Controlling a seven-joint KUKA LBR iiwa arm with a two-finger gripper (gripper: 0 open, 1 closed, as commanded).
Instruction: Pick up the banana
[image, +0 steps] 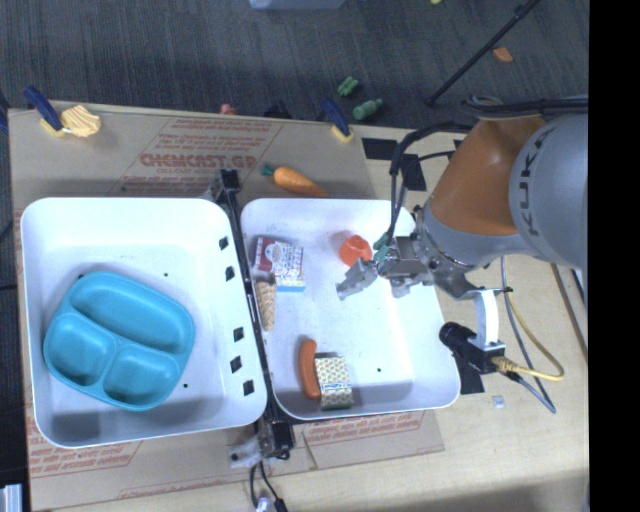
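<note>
Banana (265, 303) against bin divider, well apart from spread fingers (352, 282).

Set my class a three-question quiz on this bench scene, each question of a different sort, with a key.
1. True or false: the blue divided tray lies in the left bin.
2. Which lies outside both bins? A carrot; B sausage; C red-and-white carton.
3. Fill in: the gripper hovers over the ____ bin.
Key: 1 true; 2 A; 3 right, over the right bin.
</note>
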